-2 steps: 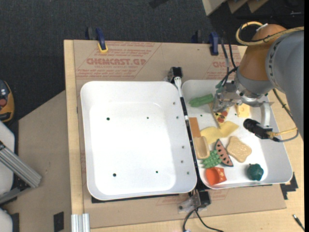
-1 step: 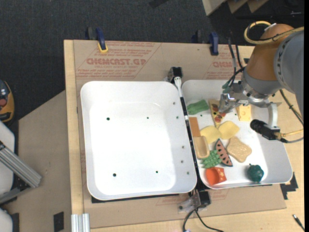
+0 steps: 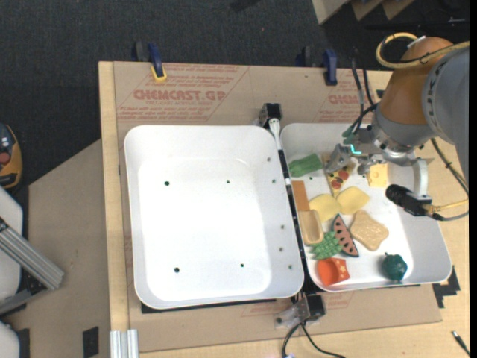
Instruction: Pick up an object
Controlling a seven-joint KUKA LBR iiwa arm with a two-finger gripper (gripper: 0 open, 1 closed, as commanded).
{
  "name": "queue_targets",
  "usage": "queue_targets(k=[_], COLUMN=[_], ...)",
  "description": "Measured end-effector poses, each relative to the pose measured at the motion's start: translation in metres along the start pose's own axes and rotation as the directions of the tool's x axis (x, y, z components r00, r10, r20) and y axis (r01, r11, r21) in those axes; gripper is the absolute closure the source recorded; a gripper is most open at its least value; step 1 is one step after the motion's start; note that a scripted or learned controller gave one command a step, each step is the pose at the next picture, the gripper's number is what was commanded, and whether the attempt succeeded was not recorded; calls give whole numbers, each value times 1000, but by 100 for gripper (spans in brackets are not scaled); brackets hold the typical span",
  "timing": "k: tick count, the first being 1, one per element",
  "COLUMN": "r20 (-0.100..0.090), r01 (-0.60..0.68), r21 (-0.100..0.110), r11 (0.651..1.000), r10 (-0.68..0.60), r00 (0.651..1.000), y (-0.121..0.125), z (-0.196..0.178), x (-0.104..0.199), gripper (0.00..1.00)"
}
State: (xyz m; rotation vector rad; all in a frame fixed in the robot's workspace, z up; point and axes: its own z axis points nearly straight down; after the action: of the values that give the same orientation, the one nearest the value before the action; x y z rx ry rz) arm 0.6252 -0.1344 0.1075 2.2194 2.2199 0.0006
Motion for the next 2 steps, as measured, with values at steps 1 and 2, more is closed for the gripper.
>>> queue_targets(k=[1,2], r20=[0,-1], r01=[0,2], r21=[-2,2], r11=[1000,1000], r10=[0,-2], r00=[1000,1000], y=[-52,-61], z=[21,-102], x=[29,123], gripper=[0,0])
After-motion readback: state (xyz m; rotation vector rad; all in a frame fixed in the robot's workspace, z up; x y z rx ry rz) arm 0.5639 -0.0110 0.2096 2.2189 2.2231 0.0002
